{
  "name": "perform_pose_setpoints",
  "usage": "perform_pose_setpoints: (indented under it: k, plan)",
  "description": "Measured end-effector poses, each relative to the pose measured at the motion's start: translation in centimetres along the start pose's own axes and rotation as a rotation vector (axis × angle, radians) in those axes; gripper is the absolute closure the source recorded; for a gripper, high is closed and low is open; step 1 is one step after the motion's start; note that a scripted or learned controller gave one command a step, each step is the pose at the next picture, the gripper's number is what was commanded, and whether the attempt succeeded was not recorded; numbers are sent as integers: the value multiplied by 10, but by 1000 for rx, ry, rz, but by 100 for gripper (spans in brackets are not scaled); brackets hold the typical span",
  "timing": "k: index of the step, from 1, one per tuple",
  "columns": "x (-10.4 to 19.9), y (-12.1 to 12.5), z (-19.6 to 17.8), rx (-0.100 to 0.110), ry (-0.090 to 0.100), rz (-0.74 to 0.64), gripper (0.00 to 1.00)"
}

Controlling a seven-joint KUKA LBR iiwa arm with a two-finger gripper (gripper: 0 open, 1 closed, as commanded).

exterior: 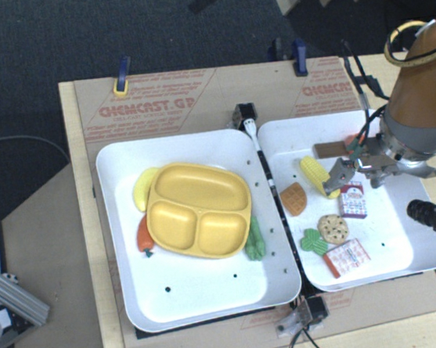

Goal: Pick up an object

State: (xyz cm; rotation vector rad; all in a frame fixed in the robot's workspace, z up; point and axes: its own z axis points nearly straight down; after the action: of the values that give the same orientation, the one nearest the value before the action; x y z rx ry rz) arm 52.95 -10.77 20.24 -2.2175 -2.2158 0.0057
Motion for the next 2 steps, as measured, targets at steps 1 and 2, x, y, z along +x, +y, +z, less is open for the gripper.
perform_pose_setpoints:
  k: [1, 2]
  plan:
    - [3, 2, 44, -1, 0, -1, 0]
    - [0, 9, 90, -2, 0, -1, 0]
